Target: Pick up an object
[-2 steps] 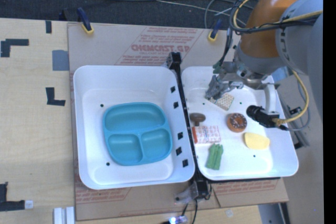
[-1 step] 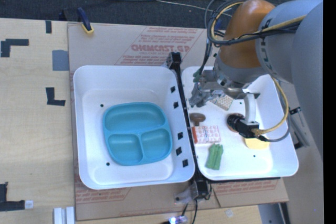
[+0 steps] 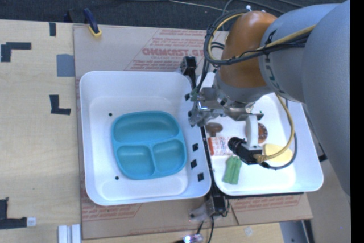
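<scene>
View-left shallow white bin (image 3: 91,122): one blue three-compartment plastic tray (image 3: 149,143). View-right shallow white bin (image 3: 304,171): green rectangular block (image 3: 232,170), red-and-white printed packet (image 3: 218,145). Gripper (image 3: 197,108) over adjoining rims; its opening cannot be told.

The divided tray (image 3: 149,142) lies in the left bin (image 3: 91,122). At three o'clock stands the right bin (image 3: 301,179), holding a flat packet (image 3: 218,145) with a small block (image 3: 232,170) at its five o'clock.

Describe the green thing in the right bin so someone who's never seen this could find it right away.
Look at the right-hand white bin, under the grey arm. Near its lower left corner lies a small green block. It is the only green item there; the packet just above it is red and white.
</scene>
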Controlling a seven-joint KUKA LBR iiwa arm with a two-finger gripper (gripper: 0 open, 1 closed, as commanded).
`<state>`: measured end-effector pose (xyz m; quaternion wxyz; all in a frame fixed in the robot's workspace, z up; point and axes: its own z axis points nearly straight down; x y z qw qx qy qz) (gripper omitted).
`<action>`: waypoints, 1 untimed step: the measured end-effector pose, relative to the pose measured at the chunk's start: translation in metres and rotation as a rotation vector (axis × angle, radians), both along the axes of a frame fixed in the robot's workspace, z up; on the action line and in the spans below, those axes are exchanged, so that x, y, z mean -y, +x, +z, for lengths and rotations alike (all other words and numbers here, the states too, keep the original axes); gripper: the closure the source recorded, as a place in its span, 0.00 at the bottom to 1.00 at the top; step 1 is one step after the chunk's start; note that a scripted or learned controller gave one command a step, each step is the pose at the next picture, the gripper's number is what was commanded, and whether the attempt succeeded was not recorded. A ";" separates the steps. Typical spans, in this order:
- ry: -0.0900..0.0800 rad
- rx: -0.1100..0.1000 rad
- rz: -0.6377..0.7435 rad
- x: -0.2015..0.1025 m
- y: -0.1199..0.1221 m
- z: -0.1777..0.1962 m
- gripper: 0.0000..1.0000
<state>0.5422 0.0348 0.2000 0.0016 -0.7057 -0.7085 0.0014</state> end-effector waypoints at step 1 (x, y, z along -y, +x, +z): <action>0.001 0.004 0.002 -0.046 -0.017 0.017 1.00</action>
